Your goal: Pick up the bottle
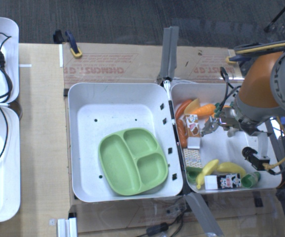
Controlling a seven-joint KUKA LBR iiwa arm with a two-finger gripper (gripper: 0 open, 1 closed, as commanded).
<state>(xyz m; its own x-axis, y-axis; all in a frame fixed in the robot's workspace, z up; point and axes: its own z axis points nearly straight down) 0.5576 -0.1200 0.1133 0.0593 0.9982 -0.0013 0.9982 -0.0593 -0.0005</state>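
The bottle (230, 181) lies on its side along the front wall of the right bin (238, 142). It has a white and black label and a green cap pointing right. My gripper (215, 124) hangs over the middle of that bin, well behind the bottle and just right of a small brown and white carton (193, 129). Nothing shows in its grasp. The grey arm with its orange band (261, 85) comes in from the right above the bin's back corner.
A yellow banana (207, 171), a carrot (202, 110), orange food pieces (183, 117) and a patterned packet (192, 157) crowd the right bin's left side. A green divided plate (132, 161) sits in the left bin (83, 132). A black cable fitting (253, 157) hangs near the bottle.
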